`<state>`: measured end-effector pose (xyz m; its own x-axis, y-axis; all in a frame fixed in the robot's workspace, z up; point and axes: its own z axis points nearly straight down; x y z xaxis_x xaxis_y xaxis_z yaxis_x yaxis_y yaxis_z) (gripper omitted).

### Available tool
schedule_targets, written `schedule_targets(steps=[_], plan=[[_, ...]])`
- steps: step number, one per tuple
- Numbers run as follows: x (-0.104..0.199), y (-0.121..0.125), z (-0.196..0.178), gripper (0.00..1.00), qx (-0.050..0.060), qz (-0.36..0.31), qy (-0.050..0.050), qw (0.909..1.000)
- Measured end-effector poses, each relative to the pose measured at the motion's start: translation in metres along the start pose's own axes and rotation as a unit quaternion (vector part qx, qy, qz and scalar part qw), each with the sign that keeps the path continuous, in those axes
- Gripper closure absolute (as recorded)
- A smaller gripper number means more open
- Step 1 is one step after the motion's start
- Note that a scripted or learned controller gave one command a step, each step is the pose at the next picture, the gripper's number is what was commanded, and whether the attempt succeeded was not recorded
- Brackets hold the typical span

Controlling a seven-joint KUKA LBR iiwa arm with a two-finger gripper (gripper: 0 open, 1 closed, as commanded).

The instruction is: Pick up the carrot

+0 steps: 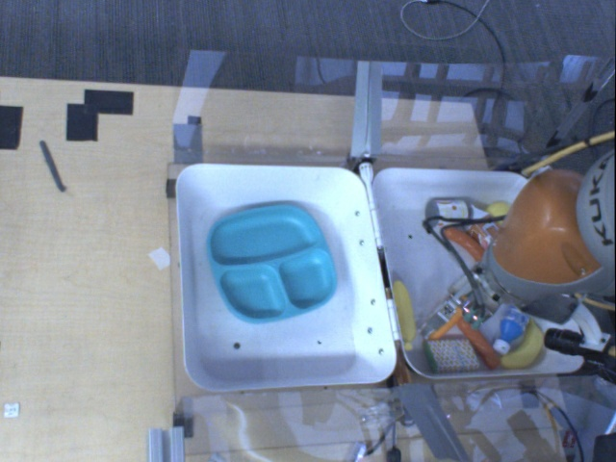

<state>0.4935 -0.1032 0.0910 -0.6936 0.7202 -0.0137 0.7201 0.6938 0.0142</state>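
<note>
Carrot (478, 341): slim, orange-red, tapered, lying aslant near the front of the right bin (416, 200). A second, shorter orange piece (444, 329) crosses or touches its upper end; whether that is part of the same carrot, I cannot tell. Its lower tip ends between a speckled square pad (453, 355) and a yellow rounded item (525, 353).

My gripper (469, 303) hangs over the right bin, just above the carrot's upper end. My own wrist and the cables there block the fingers from the camera; I cannot tell how they are set, nor whether anything sits between them. The orange band (545, 231) of my arm covers much of the bin's right half.

Right bin, other contents: a long pale yellow piece (403, 313) lying along the left wall; a small blue and white object (510, 328) touching the yellow rounded item; a small grey and white item (449, 207) near the back with a dark cable looping beside it; another orange-red piece (466, 243) partly under my arm.

Left bin (192, 287): a blue divided plate (273, 262) with three compartments, one long at the back and two smaller at the front, sitting roughly centred and slightly turned.

The two bins sit side by side on the bench (87, 306), touching along their shared edge.
</note>
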Motion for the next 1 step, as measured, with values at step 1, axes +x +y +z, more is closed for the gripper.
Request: schedule_targets(steps=[1], plan=[[-0.0628, -0.0482, -0.0434, 0.00, 0.005, 0.040, 0.003, 0.9992]])
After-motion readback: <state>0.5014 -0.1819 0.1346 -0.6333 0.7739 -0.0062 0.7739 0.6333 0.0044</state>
